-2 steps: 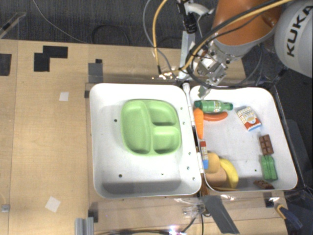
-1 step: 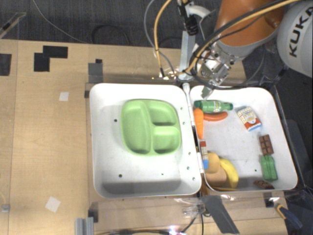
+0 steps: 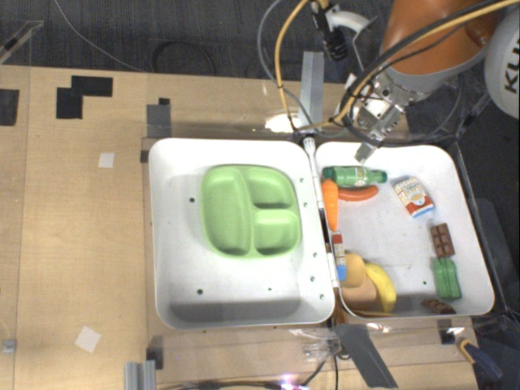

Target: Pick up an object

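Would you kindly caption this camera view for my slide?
Arm's end effector hovers above a green bottle in the right bin; a green divided tray fills the left bin.

Under me lies a pale wood table [image 3: 73,250], its grain running smooth toward the left edge. Black squarish marks [image 3: 81,94] sit near its far left corner, and small pale squares of tape [image 3: 106,160] dot the bare wood. Beyond the far edge I see dark grey carpet floor [image 3: 162,15], crossed by a thin pale cable [image 3: 89,35]. Grey metal brackets [image 3: 158,119] stand on the wood. Soft, even light falls from above, casting only faint shadows
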`<state>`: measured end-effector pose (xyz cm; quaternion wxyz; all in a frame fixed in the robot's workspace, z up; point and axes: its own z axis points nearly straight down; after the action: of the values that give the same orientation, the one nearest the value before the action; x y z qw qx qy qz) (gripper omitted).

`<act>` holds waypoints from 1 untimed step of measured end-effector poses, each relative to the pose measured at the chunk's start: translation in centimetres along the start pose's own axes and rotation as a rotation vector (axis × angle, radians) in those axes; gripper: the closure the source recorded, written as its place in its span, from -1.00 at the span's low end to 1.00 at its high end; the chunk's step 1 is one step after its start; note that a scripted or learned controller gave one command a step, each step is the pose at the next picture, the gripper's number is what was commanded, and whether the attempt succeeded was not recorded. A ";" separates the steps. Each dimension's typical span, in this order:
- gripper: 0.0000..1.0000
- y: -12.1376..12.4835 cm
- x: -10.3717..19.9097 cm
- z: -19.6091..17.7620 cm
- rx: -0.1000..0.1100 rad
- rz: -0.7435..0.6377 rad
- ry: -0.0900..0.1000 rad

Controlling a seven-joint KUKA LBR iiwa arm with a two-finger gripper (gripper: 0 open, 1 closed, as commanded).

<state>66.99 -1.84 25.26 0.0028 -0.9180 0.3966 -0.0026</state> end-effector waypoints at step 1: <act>1.00 0.2 0.1 2.3 0.000 -0.026 -0.002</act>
<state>66.96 -2.05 22.98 0.0032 -0.9231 0.3846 -0.0015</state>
